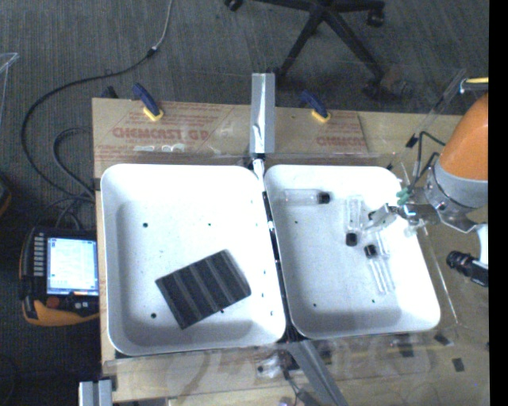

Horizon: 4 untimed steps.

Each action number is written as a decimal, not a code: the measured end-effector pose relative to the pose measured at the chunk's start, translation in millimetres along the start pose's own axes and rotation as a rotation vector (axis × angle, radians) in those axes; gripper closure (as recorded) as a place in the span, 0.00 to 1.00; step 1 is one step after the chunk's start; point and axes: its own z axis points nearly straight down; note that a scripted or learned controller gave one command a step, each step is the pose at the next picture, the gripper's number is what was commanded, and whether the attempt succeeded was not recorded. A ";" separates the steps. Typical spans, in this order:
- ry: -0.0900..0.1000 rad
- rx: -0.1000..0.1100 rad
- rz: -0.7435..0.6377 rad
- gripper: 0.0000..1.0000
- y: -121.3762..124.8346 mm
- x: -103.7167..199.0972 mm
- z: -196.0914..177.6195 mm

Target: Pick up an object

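Observation:
A black ribbed rectangular block (204, 288) lies flat and skewed in the front half of the left bin (127, 190). The grey arm with its orange band (468, 143) reaches in from the right over the right bin (333, 309). My gripper (360, 244) hangs over the middle of the right bin, far from the block. Its clear fingers end in two small black tips (370, 250) that stand apart with nothing between them. A small clear piece with a black end (321, 197) lies near the back wall of the right bin, up and left of the gripper.
A metal divider post (262, 111) stands at the back between the bins. Two blue-and-yellow clamps (146, 101) hold the board behind the bins. A handheld pendant with a lit screen (62, 273) sits on the floor to the left, and a chair base (341, 24) is behind.

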 end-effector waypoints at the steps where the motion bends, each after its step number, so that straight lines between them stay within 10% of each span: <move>1: 0.002 0.000 -0.086 0.00 49.1 -6.8 87.5; 2: 0.000 0.002 -0.086 1.00 48.7 -6.5 79.1; 4: -0.002 0.000 0.084 1.00 115.3 108.9 -49.0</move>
